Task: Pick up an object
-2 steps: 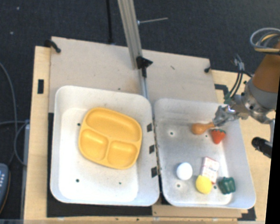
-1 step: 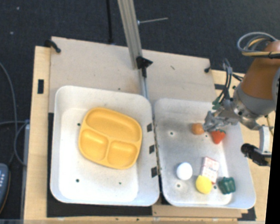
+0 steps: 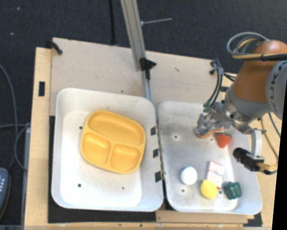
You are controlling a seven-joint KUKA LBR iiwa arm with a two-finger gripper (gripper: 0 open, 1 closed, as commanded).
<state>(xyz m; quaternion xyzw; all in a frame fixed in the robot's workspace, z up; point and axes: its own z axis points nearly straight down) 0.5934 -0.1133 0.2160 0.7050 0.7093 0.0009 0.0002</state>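
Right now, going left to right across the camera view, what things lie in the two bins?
Yellow divided plate → white ball → yellow ball → green piece. The small pink-and-white packet and the orange piece overlap these in order.

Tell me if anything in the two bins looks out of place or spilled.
Nothing stands out. The yellow divided tray lies flat in the left bin; the white ball, yellow ball, green piece and orange piece sit loose in the right bin.
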